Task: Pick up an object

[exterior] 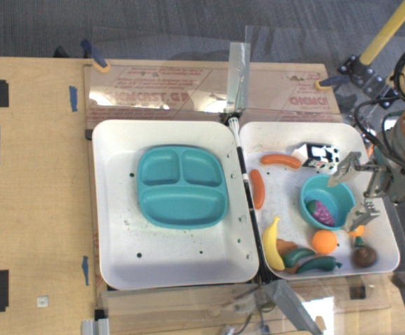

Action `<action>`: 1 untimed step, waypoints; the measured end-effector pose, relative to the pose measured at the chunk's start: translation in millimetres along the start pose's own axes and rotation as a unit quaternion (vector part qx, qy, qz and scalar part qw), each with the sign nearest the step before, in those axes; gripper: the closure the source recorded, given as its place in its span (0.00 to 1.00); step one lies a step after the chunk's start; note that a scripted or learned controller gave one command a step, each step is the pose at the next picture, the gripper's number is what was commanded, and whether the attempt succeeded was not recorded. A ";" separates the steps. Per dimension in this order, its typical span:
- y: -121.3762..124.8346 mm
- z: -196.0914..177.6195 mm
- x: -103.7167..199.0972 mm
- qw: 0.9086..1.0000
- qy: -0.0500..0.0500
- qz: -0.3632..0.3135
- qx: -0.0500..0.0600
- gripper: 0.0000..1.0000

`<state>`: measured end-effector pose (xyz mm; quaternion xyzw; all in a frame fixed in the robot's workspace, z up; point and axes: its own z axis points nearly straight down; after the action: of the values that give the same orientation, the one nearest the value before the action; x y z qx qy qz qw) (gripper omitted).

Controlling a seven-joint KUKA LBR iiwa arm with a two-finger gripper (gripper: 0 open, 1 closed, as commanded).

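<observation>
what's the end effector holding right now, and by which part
Nothing. The end effector is open at the right edge of the teal bowl, one finger above, one below, with no object between them.

Bright even light, faint glare, perhaps soft

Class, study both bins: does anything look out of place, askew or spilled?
Nothing looks spilled or damaged. The teal divided plate sits level in the left bin. The right bin is crowded: a teal bowl holding something purple, an orange, a banana and two sausages lying loose.
</observation>
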<state>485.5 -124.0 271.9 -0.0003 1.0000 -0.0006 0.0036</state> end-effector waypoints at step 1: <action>-47.5 181.1 -18.0 0.985 -0.004 0.173 0.000 0.00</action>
<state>504.8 -171.8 91.1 0.1724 0.9850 -0.0002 0.0079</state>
